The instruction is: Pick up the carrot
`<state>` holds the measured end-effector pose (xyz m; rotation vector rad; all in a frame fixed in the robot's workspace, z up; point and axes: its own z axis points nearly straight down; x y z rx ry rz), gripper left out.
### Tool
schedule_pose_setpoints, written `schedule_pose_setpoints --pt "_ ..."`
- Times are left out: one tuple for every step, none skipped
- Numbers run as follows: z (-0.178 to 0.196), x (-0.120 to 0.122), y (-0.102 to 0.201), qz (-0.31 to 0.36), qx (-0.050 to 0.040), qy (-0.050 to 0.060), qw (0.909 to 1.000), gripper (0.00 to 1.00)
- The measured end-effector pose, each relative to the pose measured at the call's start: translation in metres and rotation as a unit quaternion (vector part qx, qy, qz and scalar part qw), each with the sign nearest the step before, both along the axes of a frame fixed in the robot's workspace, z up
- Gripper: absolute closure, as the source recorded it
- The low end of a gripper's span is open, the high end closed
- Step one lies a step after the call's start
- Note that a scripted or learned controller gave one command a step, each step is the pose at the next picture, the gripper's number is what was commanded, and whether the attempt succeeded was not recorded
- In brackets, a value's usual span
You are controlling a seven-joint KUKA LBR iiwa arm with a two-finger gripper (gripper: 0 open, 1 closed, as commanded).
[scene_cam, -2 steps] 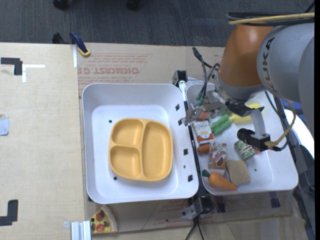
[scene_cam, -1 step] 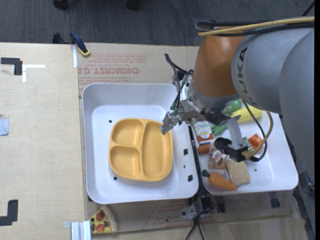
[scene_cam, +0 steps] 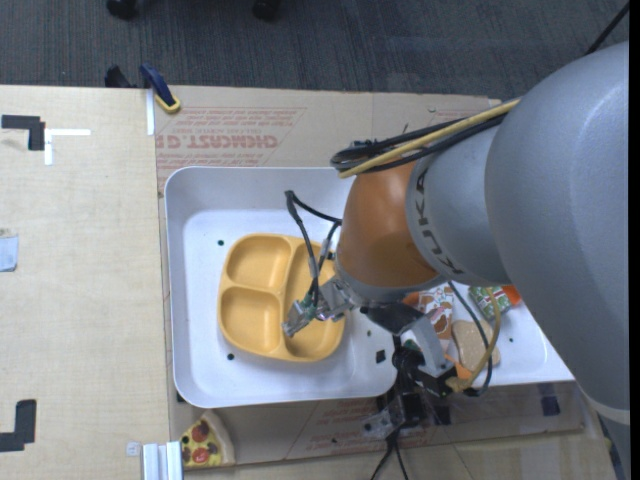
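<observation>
An orange tip with a green end shows at the bin's right side, just under the arm's grey body; it looks like the carrot, mostly hidden by the arm. My gripper hangs low over the right compartment of the yellow divided plate, well to the left of the carrot. The orange wrist band sits right above it and blocks much of the bin's middle. Nothing shows between the gripper and the plate.
The white bin holds the plate on its left. At its right lie a tan round bread-like piece, a printed packet and a small orange item. Cables trail over the front rim. A pizza-slice toy lies outside the bin.
</observation>
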<state>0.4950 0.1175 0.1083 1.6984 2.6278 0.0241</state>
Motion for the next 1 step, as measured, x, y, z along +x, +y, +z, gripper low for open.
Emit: schedule_pose_setpoints --pt "0.0067 0.0011 -0.0016 -0.002 -0.0008 0.001 1.0 1.0"
